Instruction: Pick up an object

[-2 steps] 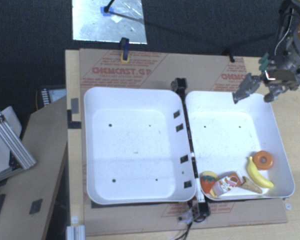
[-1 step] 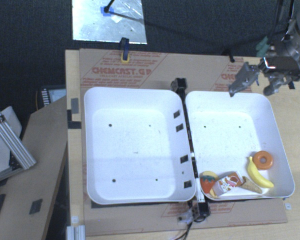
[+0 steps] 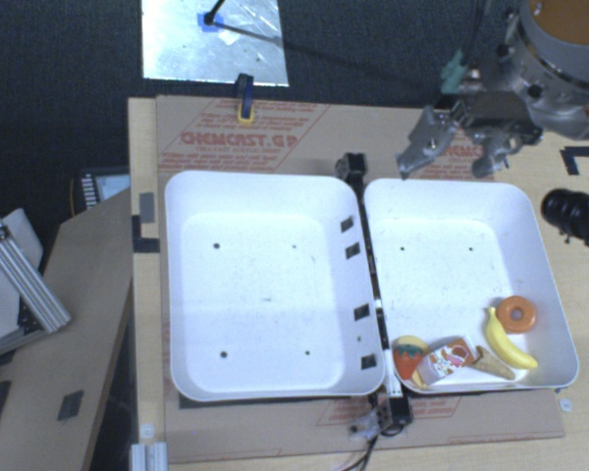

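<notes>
My gripper (image 3: 450,160) hangs above the far rim of the right bin (image 3: 442,263), its two fingers spread open with nothing between them. Far from it, at the right bin's near edge, lie the objects: a yellow banana (image 3: 506,341), an orange ring-shaped piece (image 3: 516,313) beside the banana's top, a red and orange fruit-like piece (image 3: 408,356), a small white and red packet (image 3: 447,359) and a tan wedge (image 3: 493,365).
The left bin (image 3: 260,283) sits beside the right one, with black clips (image 3: 358,253) along the shared rim. A foil sheet (image 3: 214,27) lies at the back, and a yellow and blue clamp (image 3: 245,99) stands on the bench's far edge.
</notes>
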### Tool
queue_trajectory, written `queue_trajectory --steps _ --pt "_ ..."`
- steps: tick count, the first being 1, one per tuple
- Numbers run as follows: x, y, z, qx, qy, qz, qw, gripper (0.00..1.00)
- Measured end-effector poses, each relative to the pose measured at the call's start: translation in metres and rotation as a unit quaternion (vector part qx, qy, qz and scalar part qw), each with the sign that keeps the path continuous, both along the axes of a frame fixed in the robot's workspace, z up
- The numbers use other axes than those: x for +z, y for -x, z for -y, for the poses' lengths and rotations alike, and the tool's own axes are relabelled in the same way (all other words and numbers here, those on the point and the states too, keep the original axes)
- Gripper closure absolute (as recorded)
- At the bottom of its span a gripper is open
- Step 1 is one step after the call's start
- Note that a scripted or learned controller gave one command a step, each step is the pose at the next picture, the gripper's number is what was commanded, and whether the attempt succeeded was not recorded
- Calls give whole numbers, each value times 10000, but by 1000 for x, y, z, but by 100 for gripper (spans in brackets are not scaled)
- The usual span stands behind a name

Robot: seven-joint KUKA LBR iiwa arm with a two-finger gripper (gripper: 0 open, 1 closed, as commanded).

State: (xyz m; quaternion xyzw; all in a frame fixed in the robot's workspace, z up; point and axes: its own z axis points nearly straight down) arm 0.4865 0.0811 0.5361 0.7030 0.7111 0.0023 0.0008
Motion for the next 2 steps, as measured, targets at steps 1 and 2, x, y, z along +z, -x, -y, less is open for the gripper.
queue_trajectory --steps 1,2 --pt "-1 0 -61 -7 -2 -11 10000 0" --pt "-1 1 -146 0 -5 -11 10000 0"
